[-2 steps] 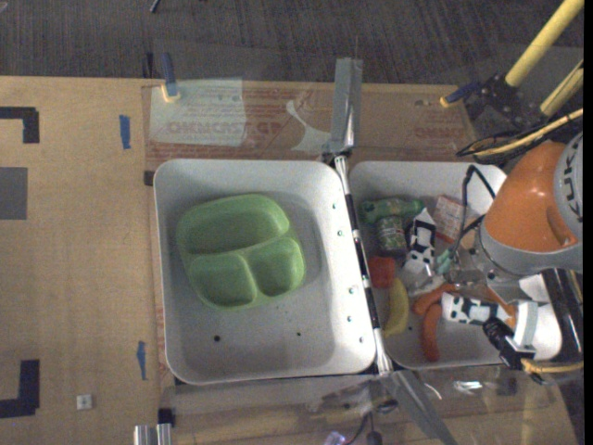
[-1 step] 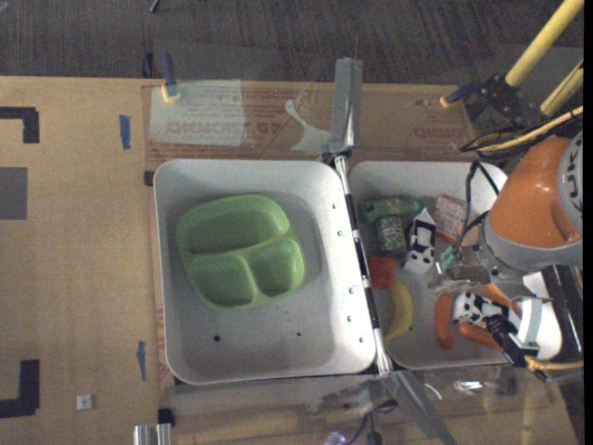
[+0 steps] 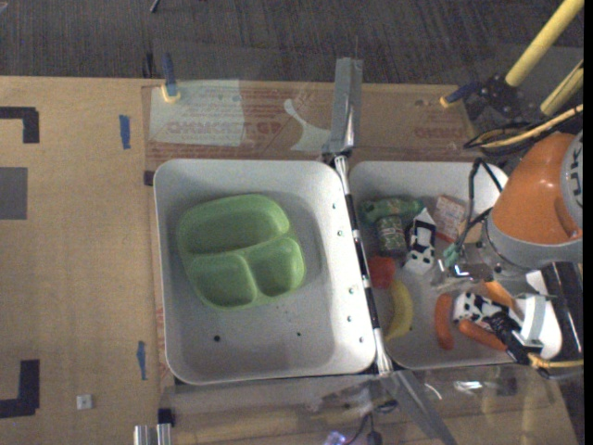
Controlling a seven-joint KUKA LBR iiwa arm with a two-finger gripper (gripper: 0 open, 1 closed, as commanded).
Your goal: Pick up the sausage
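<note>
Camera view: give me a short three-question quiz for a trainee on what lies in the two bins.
1. True or false: the green divided plate lies in the left bin.
2. Which thing lies just left of the sausage in this view: A banana, B spoon, C cup?
3. Fill in: the gripper hangs over the ____ bin.
Key: 1 true; 2 A; 3 right bin.

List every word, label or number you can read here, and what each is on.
No text here is readable.
Cardboard sheet: faint printed lettering, too blurred.
Green package in the right bin: dark label, too small.
Tan card beside it: print illegible.
</note>
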